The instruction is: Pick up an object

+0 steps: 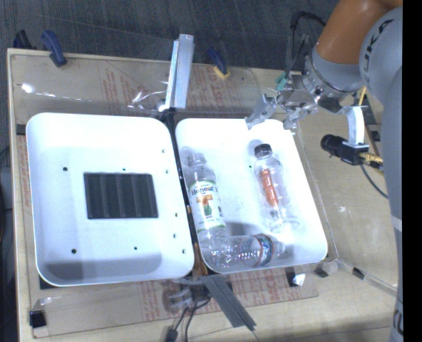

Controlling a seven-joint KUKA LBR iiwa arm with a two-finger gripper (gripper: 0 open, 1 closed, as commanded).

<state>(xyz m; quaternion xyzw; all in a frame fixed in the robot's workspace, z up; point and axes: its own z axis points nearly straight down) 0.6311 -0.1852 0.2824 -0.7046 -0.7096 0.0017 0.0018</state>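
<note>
Three bottles (241, 250) in right bin (307, 198); hand (274, 117) spread open, empty, above far rim.

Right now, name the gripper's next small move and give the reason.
Probably bring the gripper down and toward the near edge, over the orange-label bottle. The gripper hangs above the far rim of the right bin with nothing between its fingers, and that bottle lies closest to it, apart from the other two bottles.
</note>
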